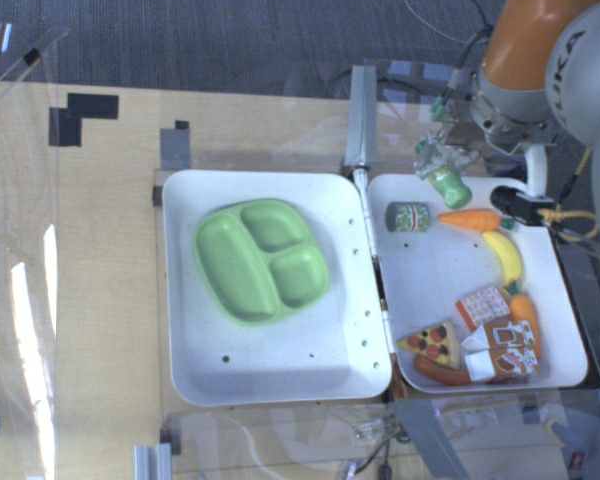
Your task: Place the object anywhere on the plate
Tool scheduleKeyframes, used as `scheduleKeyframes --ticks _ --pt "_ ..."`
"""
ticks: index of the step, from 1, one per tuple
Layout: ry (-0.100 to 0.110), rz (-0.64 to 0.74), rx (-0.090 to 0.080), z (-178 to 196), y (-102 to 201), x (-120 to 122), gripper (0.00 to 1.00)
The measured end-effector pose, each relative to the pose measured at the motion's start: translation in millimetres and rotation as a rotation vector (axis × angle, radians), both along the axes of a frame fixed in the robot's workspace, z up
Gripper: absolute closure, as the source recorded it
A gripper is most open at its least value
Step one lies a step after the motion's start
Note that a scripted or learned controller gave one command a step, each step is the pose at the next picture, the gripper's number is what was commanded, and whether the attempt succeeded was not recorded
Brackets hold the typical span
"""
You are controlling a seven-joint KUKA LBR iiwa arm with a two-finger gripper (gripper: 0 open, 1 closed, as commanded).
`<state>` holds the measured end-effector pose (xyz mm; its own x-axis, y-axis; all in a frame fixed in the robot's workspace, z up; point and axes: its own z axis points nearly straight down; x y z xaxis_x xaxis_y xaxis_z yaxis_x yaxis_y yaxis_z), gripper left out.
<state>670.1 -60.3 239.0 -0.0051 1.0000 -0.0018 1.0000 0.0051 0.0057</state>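
the pincer [438,160] grips a small green can [446,184] that hangs just under it, far right of the green plate [262,259]; it looks light, hard and slippery, so squeeze its round sides.

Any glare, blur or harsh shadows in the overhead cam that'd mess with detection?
Camera view: white glare streaks on the clear panel over the wooden bench at left; lighting on the green three-compartment plate is even with soft shadows; the two-finger gripper and the small green bottle-shaped object near it look slightly blurred; the toy food in the right white bin is sharp.
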Motion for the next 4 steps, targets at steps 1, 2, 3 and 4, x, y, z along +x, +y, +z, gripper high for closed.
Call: scheduleKeyframes --ticks 1,2,3,4 --pt "-0.001 0.147 0.001 37 41 -32 1.0" --pt "-0.002 0.541 -0.001 26 60 -9 1.0" --pt "-0.001 0.562 0.0 36 86 -65 1.0" --pt "0.001 0.551 0.001 -10 151 -61 1.0"
